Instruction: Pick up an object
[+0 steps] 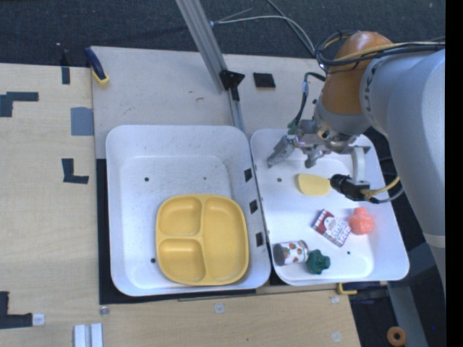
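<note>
Where the grey arm [405,114] with its orange band reaches in from the right, its gripper [312,149] hangs over the far part of the right bin [278,194], just beyond a pale yellow object [313,185] that lies flat on the bin floor. Whether the tool is released or clenched cannot be told from this angle; nothing shows between its tips, and the yellow object appears to lie apart from it. Nearer in the same bin, toward the right wall, sits a small red and white packet [331,228], tilted, with a round orange-pink object [362,222] just beside it on the right. At the near edge of that bin lies a small jar-like item [291,252] on its side, touching or almost touching a dark green object [317,263] to its right. The left bin [130,194] holds a yellow divided plate [202,238] with three compartments, set toward its near right corner. A metal pole [202,35] rises from the bench beyond the bins.
</note>
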Robot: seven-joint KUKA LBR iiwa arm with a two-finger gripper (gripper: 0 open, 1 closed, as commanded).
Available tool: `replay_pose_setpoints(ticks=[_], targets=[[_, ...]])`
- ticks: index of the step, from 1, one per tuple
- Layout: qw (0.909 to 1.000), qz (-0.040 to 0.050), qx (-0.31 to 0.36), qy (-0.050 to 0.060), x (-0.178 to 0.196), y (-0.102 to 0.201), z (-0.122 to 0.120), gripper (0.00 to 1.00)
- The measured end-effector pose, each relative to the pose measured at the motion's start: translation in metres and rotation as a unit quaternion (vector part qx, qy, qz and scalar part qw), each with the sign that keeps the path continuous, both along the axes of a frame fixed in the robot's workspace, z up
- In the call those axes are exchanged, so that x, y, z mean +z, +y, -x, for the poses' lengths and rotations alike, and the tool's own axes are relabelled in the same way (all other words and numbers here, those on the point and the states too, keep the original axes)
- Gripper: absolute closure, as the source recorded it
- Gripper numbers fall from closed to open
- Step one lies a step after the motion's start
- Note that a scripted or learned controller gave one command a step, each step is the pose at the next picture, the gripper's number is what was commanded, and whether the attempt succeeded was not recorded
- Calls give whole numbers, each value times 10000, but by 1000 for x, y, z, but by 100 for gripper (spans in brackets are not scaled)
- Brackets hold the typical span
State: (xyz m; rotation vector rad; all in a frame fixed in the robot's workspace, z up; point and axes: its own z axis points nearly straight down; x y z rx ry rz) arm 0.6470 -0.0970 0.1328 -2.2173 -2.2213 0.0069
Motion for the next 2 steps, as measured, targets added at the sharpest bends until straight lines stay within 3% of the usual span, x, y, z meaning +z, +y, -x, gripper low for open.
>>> replay_pose_setpoints(ticks=[1,2], targets=[[10000,7,3,-27,-50,1,0,0],[10000,12,5,-45,-36,0,-1,100]])
